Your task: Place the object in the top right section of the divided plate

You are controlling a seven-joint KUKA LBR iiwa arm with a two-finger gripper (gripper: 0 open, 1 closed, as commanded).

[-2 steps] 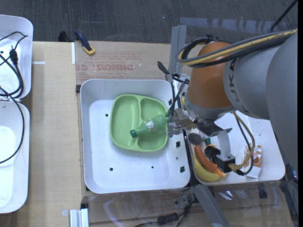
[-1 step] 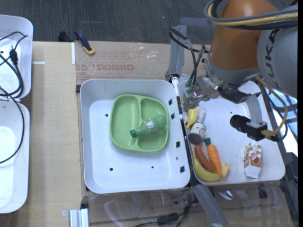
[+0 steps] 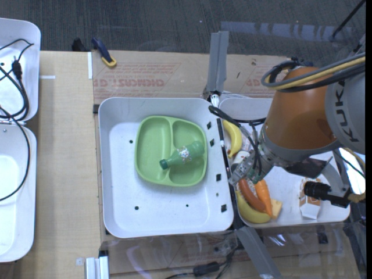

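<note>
The arm (image 3: 308,112) is reaching in from the right, its orange band bulking over the right bin (image 3: 343,214) and its wrist angling down toward that bin's left side. The gripper (image 3: 247,168) is hanging low there, just above the food items; whether it is released or clenched cannot be told.

The left bin (image 3: 116,208) is holding a green divided plate (image 3: 152,150) near its centre. A green bottle (image 3: 185,154) is lying on its side in the plate's large right-hand section, cap pointing left toward the divider.

The right bin is holding one banana (image 3: 232,137) along its left wall, a second banana (image 3: 253,213) near the front, a carrot (image 3: 263,192) beside it, and a small carton (image 3: 310,205) further right.

The bottle is sitting well apart from the gripper, with the bin wall between them.
</note>
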